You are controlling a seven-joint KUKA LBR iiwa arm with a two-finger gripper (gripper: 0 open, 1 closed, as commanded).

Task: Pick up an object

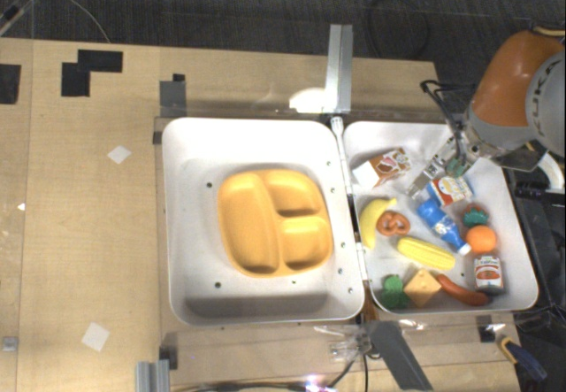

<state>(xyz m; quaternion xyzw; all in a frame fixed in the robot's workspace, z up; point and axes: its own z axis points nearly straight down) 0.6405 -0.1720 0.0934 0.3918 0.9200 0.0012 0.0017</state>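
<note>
The gripper (435, 171) is poised in the right bin (522, 293), fingers seemingly apart and holding nothing, just above the blue bottle (439, 219). The bottle is judged light, stiff and slippery, best pinched across its body.

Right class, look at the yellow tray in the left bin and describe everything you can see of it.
The yellow tray looks like smooth moulded plastic with rounded corners. It is split into three compartments: one long one on its left and two smaller ones on its right. It lies flat, slightly turned, near the middle of the left bin, resting on the bin's floor. Nothing else touches it.
</note>
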